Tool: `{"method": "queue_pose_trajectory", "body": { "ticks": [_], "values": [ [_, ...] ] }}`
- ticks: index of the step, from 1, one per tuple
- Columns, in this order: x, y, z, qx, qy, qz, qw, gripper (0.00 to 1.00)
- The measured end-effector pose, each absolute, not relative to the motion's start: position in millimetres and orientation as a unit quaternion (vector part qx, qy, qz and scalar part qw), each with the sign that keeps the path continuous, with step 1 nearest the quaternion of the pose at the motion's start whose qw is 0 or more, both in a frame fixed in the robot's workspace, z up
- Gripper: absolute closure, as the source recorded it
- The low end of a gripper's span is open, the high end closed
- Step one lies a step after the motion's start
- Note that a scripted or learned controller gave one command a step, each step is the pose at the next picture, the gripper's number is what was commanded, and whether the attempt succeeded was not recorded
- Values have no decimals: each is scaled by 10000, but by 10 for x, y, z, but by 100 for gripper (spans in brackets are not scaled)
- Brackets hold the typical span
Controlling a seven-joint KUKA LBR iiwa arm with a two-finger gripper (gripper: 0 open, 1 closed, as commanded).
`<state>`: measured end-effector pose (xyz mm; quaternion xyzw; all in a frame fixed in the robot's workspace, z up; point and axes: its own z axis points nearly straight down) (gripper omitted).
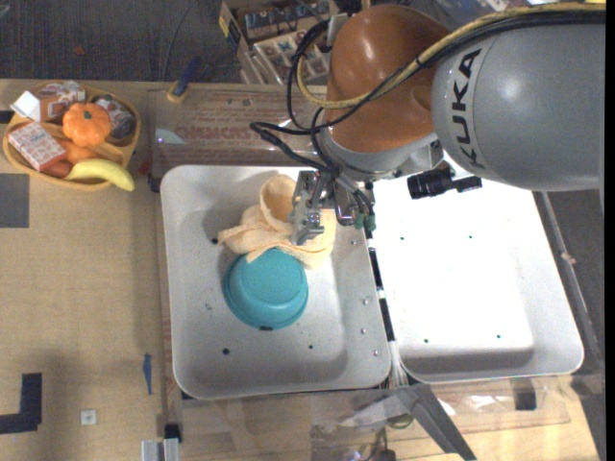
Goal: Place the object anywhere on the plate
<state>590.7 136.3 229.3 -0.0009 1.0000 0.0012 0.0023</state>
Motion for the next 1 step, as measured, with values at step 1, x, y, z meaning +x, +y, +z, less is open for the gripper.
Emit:
{"method": "queue_pose_trajectory", "body": {
  "ticks": [1],
  "values": [
    [5909, 1362, 2298, -8, 10000, 13, 27, 0]
  ]
}}
